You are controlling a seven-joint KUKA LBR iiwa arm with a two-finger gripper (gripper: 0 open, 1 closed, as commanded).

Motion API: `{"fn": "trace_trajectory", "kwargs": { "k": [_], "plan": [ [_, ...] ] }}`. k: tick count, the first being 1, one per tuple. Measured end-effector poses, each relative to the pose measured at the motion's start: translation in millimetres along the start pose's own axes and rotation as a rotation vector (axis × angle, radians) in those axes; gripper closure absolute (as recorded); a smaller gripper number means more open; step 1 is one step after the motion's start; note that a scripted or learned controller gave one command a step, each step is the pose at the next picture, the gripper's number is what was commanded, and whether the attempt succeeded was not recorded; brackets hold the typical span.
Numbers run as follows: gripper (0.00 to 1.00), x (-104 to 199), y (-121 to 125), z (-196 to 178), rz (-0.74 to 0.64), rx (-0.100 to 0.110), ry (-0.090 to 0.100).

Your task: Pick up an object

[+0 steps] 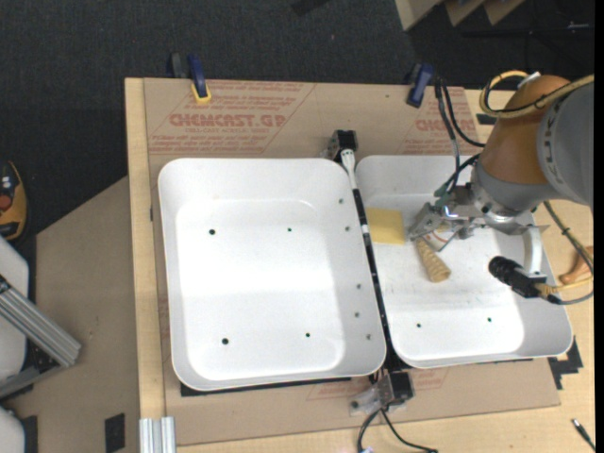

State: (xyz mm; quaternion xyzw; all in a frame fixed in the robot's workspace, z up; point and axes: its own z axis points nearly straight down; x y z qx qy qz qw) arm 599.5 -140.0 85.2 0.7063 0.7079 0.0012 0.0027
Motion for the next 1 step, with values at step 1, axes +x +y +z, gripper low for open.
{"fn": "trace_trajectory", "kwargs": {
  "k": [1],
  "plan": [
    [1.0,-0.3,-1.6,-10.2,0.002,0.001,0.0]
  ]
}}
